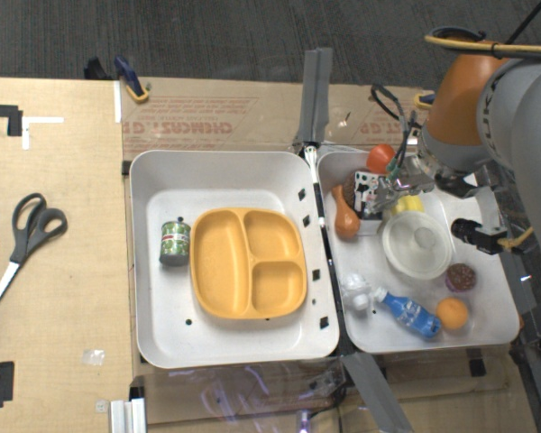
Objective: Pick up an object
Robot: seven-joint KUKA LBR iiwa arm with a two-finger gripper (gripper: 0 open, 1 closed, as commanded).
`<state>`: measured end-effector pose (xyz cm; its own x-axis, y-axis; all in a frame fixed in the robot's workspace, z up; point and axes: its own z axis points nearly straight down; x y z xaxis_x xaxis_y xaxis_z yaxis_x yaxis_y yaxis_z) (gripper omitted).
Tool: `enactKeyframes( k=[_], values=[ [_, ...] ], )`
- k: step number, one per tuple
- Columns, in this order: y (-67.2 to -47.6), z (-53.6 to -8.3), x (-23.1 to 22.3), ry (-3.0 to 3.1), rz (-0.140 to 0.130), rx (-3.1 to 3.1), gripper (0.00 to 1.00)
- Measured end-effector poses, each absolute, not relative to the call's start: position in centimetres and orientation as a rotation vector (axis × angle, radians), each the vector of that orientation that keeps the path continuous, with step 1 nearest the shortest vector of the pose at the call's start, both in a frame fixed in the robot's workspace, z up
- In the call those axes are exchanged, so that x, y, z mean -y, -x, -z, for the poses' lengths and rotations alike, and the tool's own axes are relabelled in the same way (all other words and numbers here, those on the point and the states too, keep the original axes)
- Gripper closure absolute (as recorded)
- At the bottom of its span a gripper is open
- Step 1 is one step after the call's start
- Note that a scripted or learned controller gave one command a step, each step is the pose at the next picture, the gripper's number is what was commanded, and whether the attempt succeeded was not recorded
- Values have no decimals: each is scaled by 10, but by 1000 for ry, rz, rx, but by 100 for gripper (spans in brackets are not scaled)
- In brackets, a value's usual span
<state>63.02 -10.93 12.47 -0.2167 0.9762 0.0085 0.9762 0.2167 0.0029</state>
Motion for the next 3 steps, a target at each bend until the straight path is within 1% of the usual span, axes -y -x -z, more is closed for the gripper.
enactKeyframes(
  k=[1, 2, 3],
  values=[
    [-619, -116, 104, 2278, 31, 2168, 100],
    [-625, -119, 152, 2557, 6, 1832, 100],
    [-625, -118, 153, 2564, 6, 1831, 0]
  ],
)
